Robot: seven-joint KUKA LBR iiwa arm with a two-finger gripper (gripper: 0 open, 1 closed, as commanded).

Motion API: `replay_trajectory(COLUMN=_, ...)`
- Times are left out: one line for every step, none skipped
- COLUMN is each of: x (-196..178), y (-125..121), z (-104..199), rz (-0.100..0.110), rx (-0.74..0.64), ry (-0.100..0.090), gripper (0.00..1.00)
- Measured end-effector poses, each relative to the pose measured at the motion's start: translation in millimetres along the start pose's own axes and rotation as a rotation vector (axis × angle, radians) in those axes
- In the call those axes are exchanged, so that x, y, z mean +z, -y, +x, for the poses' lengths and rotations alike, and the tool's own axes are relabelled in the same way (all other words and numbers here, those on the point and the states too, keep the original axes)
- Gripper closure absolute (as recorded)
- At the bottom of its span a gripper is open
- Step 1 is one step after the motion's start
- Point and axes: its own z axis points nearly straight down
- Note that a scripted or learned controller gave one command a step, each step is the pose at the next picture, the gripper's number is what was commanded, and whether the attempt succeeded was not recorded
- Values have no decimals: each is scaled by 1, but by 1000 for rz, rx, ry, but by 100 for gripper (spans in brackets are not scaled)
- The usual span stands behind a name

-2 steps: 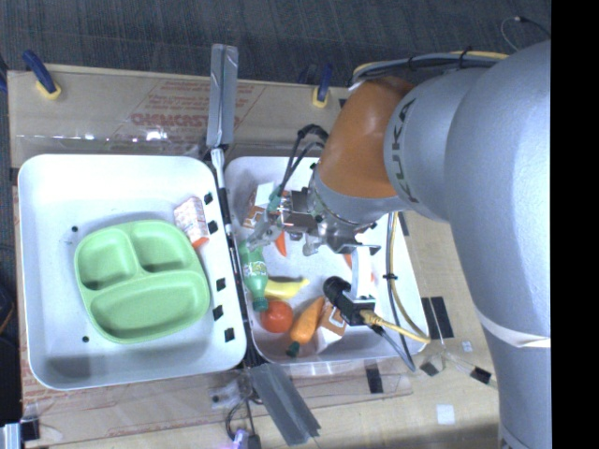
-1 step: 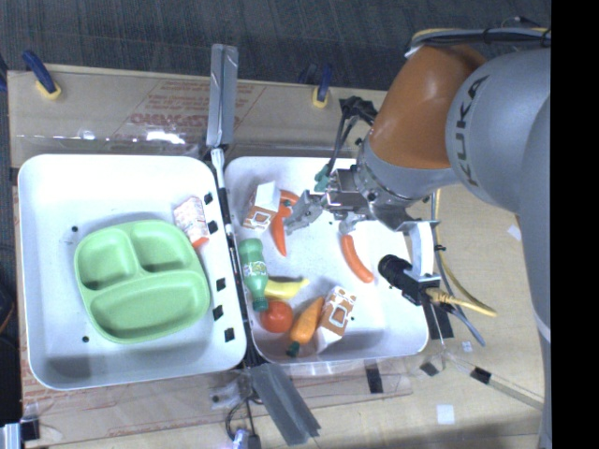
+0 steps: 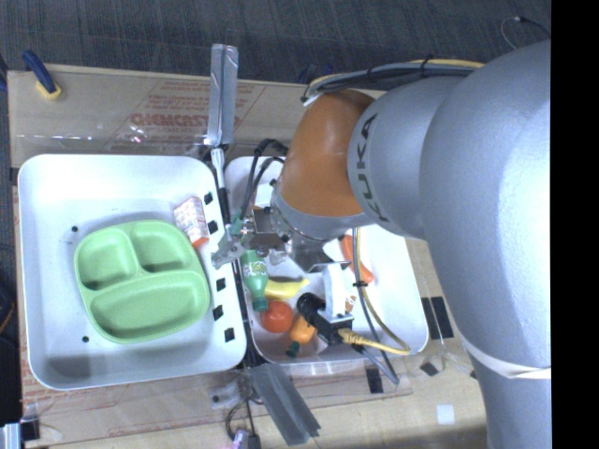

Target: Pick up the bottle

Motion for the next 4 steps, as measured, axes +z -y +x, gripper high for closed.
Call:
replay_trajectory(x=0, y=0, z=-1, rz=-1, rx=1, ry=0, gripper=0)
replay_trajectory(x=0, y=0, z=-1, rz=-1, rx=1, ry=0, gripper=0)
replay_trajectory(x=0, y=0, z=-1, rz=-1, rx=1, ry=0, gripper=0)
replay_trajectory(x=0, y=0, z=-1, rz=-1, rx=1, ry=0, gripper=0)
